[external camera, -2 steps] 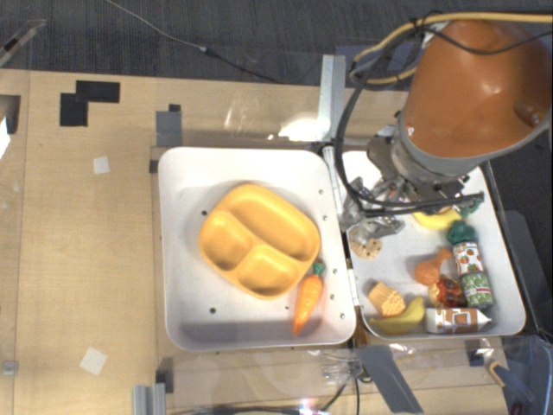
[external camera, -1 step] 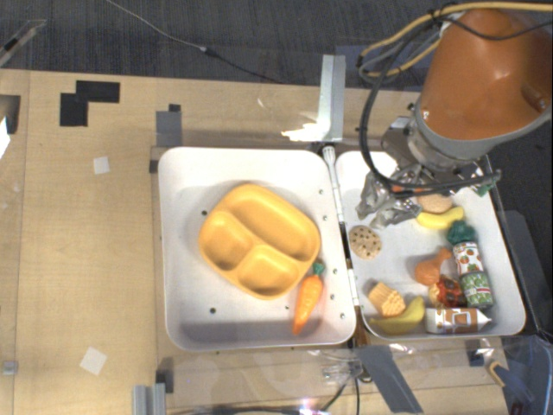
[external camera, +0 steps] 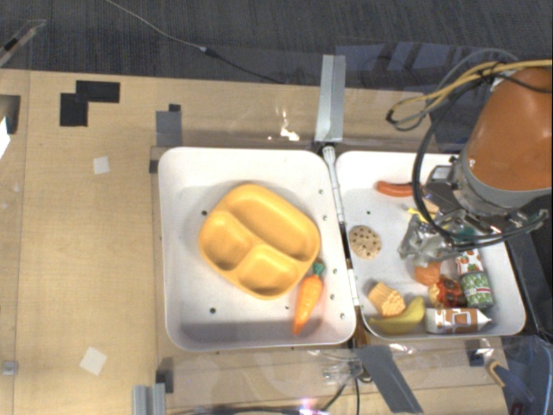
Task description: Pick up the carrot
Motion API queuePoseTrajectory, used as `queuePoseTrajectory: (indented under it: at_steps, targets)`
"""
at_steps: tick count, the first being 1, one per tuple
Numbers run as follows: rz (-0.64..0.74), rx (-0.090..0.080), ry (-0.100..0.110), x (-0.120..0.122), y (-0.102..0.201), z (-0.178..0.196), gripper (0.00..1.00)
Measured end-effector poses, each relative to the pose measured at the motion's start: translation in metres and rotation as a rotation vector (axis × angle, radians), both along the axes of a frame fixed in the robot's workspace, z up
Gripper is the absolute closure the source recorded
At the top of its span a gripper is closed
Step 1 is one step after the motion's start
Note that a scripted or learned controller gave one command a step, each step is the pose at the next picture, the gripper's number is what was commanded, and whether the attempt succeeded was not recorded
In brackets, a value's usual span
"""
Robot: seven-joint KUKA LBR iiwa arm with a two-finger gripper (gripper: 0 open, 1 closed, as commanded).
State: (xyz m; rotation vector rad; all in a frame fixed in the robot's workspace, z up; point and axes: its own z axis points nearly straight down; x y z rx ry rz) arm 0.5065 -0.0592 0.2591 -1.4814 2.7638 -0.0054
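— Where is the carrot (external camera: 308, 299) found?
— In the left bin (external camera: 186, 232), lying just beside the yellow divided plate (external camera: 257, 239), near the bin's right wall.
— And the claw (external camera: 421, 242)?
— It is seen over the right bin (external camera: 510, 318), above the cookie (external camera: 365, 241) and banana (external camera: 399, 320). Whether it is released or clenched cannot be told.

A pale wooden tabletop (external camera: 78, 258) is carrying two shallow white plastic bins, the left bin (external camera: 177, 232) and the right bin (external camera: 363, 175), sitting side by side.
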Motion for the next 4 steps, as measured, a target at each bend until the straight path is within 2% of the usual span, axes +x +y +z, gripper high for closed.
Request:
queuePoseTrajectory:
  at_steps: [1, 2, 3, 4]
  targets:
    - [0.123, 0.000, -0.001, -0.018, -0.016, -0.047, 1.00]
    - [0.143, 0.006, 0.001, -0.015, 0.090, -0.075, 1.00]
    - [0.107, 0.012, -0.021, 0.040, 0.201, -0.163, 1.00]
    - [-0.042, 0.003, 0.005, 0.081, 0.269, -0.148, 1.00]
